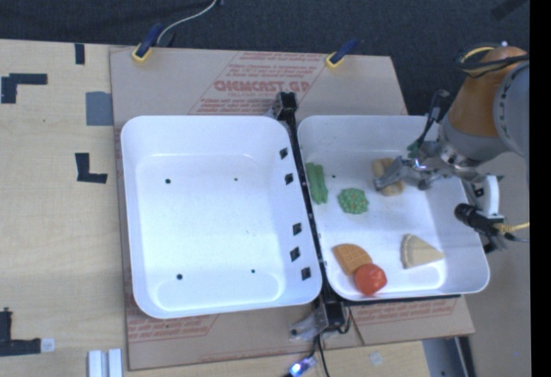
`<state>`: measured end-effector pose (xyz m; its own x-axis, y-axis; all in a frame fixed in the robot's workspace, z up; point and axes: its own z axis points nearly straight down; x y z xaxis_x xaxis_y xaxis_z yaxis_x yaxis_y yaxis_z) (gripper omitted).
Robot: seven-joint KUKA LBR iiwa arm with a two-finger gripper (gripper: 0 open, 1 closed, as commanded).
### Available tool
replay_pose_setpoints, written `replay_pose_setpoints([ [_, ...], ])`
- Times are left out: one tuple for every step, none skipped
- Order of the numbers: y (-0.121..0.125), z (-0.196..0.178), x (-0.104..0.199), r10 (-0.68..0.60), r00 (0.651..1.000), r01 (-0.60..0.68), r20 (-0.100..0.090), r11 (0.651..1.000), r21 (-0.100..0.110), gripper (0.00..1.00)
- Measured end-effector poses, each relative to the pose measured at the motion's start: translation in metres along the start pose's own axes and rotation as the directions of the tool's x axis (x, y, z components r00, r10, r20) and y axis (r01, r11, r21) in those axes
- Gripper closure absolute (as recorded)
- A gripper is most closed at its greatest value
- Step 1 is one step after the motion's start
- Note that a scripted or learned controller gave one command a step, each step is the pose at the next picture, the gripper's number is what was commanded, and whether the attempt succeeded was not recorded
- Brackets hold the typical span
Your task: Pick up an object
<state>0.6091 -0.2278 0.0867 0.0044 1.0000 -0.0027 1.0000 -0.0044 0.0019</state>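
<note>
On the table [52, 194], the right bin [469, 276] holds a green strip [317, 182] at 9 o'clock, a green lump [353, 200] mid-bin, an orange piece [349, 256] and tomato [370, 279] at 7, a wedge [420, 251] at 5, and a tan piece [386, 176] at the end effector [394, 176], grip impossible to tell, while the left bin [138, 143] sits beside.

White bins [207, 130], green broccoli [353, 200], red tomato [370, 279], orange-banded grey arm [486, 104]
</note>
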Motion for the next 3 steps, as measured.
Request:
replay_pose_setpoints([
  [0.062,0.001,0.005,-0.008,1.000,0.008,0.000,1.000,-0.004,0.00],
  [0.060,0.001,0.018,-0.006,1.000,0.006,0.000,1.000,0.000,0.00],
  [0.060,0.002,0.078,-0.010,1.000,0.010,-0.003,1.000,0.002,0.00],
])
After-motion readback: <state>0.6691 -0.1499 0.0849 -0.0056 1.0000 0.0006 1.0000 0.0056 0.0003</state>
